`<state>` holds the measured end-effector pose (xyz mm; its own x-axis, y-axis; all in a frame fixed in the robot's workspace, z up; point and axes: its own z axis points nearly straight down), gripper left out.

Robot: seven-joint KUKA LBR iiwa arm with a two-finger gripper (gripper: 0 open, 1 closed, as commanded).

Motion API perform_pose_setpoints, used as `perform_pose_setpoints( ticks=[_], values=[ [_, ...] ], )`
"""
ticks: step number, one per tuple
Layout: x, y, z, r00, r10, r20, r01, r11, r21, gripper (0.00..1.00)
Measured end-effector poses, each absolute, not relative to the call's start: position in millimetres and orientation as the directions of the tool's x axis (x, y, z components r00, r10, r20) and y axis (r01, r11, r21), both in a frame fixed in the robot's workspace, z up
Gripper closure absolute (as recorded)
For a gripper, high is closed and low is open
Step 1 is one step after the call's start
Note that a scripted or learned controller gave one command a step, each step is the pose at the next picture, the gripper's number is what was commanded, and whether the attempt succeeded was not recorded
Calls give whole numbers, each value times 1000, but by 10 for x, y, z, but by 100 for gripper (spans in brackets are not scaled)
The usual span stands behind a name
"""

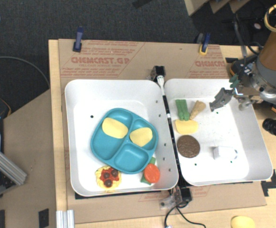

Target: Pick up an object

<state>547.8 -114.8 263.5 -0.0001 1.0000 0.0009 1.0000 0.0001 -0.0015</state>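
The right bin (252,141) holds a green stick (181,109), a tan piece (197,109), a yellow block (186,126), a brown round disc (188,146) and a small pale grey piece (216,152). My gripper (231,100) hangs over the bin's far right part, right of the tan piece. It is open, with a dark finger (218,100) on the left, and nothing sits between the fingers.
The left bin (78,127) carries a blue divided plate (124,140) with two yellow pieces, a yellow-and-red toy (107,176) and an orange-red piece (152,173). Blue clamps (78,39) pin the board's far edge. A yellow thing (242,221) lies off the board.
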Motion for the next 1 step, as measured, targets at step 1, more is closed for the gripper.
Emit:
perform_pose_setpoints(
  ticks=[1],
  values=[
    [4786,-788,4289,-5,1000,0,1000,5,20,0]
  ],
)
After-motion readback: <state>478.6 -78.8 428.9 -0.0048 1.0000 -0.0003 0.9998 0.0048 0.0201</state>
